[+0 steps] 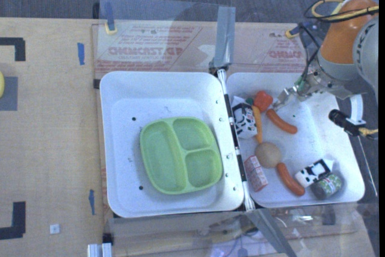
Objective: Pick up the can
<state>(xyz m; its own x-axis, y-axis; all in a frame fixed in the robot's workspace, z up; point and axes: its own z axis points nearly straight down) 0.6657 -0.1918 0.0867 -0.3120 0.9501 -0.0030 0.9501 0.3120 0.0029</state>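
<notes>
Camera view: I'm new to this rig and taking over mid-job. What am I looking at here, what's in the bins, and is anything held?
One fixed camera looks down at a slant on two white bins. The grey-and-orange arm reaches in from the right; its gripper hangs over the right bin, holding nothing that I can see. That bin holds the can near its front corner, two cow-patterned toys, toy sausages, a small box and a round brown piece. The left bin holds a green divided tray.
</notes>
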